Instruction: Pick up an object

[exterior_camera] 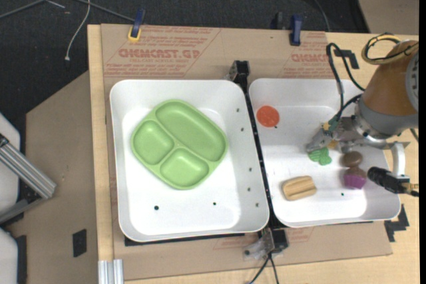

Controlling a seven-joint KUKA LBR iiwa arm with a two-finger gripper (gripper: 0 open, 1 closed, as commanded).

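The right bin (pixel 293 93) holds several small objects: an orange disc (pixel 267 116) at its far left, a green toy (pixel 321 157) in the middle, a brown lump (pixel 351 158) and a purple piece (pixel 355 178) to the right, and a tan bread roll (pixel 299 187) near the front. My gripper (pixel 324 140) hangs low over the bin, directly above and touching or almost touching the green toy. The arm's orange band (pixel 393 90) and grey wrist (pixel 378 122) rise behind it to the right. The gripper hides the green toy's upper part.
The left bin (pixel 133 203) carries a light green divided plate (pixel 178 143). A black divider (pixel 251 136) runs between the bins. Black cables (pixel 339 70) loop by the right bin's far edge. Blue clamps (pixel 138 24) hold the cardboard at the back.
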